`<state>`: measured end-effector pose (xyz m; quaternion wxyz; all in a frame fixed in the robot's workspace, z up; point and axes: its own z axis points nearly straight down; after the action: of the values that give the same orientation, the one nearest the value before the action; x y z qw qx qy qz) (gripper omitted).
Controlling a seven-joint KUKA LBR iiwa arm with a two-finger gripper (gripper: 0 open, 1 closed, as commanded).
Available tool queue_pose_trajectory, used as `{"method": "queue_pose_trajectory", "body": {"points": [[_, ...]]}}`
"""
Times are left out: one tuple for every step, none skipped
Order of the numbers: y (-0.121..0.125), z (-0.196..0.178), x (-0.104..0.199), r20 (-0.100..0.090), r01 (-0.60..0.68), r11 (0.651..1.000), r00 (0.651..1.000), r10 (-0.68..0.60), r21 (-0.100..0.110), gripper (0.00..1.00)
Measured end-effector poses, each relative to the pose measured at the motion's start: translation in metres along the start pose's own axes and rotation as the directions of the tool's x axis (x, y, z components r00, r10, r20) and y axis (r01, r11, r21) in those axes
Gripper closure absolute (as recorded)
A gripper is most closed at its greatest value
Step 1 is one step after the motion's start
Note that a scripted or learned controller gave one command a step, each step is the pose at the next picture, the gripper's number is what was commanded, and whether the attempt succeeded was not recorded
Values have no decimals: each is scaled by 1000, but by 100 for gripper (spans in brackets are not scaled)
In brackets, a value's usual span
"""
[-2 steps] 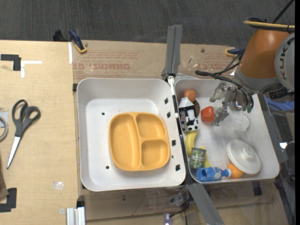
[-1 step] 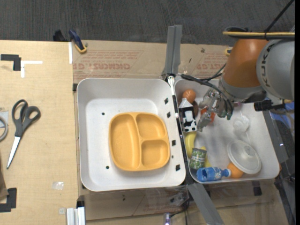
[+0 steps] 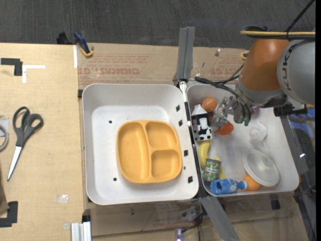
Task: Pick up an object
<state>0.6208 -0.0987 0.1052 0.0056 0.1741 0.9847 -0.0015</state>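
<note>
One blue bottle and one green can lie below the gripper; its state is unclear.

Fixed above the bench, looking down at a slant on both white bins: left bin near centre, right bin toward the right edge. Far enough to take in dark floor beyond the bench's far edge.
</note>
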Motion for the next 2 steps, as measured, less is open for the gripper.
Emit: {"method": "queue_pose_trajectory", "body": {"points": [[43,-137,-12,-9,-3,1000,1000,3,-1,100],[-35,-228,2,-5,444,896,896,-444,-5,100]]}}
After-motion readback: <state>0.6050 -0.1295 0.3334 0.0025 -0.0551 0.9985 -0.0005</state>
